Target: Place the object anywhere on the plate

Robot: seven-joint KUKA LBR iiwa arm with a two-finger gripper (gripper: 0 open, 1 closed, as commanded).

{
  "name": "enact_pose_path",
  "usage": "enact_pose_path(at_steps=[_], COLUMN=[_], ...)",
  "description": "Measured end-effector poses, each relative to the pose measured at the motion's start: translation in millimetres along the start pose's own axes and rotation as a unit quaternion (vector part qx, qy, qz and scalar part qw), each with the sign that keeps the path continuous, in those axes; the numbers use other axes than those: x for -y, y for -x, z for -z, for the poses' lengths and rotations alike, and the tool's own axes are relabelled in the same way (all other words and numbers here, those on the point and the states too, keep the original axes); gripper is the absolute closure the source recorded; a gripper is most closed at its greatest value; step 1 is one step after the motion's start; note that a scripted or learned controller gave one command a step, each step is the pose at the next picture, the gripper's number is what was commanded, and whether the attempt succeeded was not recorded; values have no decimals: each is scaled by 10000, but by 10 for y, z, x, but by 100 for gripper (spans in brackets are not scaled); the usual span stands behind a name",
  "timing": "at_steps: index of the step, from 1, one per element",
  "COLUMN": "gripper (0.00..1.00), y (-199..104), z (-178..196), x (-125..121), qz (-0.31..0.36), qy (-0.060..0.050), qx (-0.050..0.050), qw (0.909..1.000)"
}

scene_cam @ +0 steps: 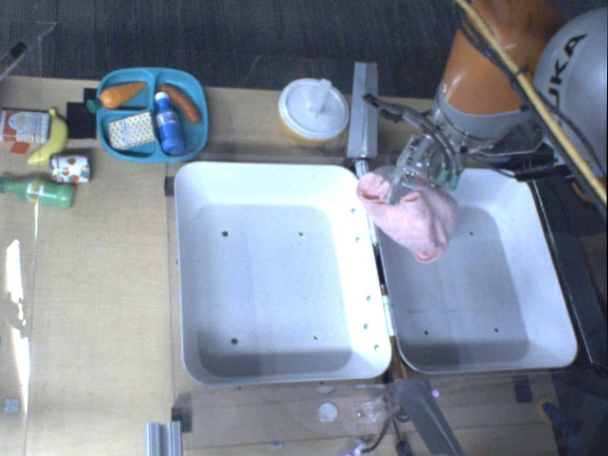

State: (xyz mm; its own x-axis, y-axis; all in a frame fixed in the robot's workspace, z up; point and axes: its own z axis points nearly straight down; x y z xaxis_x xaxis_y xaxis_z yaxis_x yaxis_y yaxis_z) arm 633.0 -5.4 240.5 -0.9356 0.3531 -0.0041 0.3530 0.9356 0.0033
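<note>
Tool (pixel 414 180) apparently pinching one pink cloth (pixel 414 215), hanging over right of two white bins (pixel 532 283)

My metal gripper (pixel 418 174) looks dull grey. The pink cloth (pixel 413 215) is soft and fuzzy. Both white bins (pixel 275 274) are smooth, matt plastic.

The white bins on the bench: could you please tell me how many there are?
2. The left bin lies toward the bench's middle; the right bin sits beside it, under the tool and a pink cloth.
</note>
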Motion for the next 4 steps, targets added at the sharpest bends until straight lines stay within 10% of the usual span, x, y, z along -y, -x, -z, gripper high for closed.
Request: enact_pose_path(at_steps=[1, 4], gripper=[100, 100], y=[-415, -1638], z=[67, -115], x=[-317, -1361], qz=[1800, 1814], qy=[4, 5], qx=[-3, -7], qw=[9837, 9834])
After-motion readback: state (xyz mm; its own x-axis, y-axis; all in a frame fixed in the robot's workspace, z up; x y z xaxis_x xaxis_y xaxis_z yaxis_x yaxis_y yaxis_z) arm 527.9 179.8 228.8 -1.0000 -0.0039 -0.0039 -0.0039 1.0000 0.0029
